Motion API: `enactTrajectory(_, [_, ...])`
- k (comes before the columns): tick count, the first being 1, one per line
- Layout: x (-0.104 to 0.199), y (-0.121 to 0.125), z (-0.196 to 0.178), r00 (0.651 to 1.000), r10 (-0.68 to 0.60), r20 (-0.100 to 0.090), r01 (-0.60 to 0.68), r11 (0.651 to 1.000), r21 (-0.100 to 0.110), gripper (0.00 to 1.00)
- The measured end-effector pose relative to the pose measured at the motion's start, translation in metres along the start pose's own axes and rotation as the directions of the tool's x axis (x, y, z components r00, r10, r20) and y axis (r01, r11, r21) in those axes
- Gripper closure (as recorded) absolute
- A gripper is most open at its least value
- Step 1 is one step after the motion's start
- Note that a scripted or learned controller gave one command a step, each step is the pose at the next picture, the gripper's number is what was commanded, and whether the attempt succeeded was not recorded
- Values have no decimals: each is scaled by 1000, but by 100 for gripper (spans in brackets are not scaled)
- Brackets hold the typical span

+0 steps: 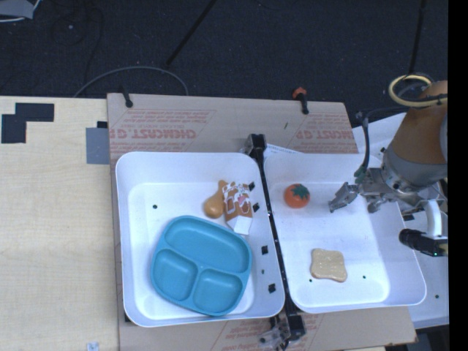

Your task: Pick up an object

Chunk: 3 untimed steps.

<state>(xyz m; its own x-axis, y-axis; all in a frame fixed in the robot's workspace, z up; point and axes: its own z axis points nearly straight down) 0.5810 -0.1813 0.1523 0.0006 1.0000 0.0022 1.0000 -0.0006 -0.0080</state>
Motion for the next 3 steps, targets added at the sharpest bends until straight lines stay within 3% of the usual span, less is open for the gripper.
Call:
enactTrajectory(1, [1, -8, 46, 1000, 0, 0, 0, 1000, 0, 0])
enactTrajectory(2, [0, -7, 33, 1000, 3, 1, -3, 1000, -3, 100])
enactTrajectory(3, [-3, -7, -9, 1000, 4, 2, -4, 1000, -8, 100])
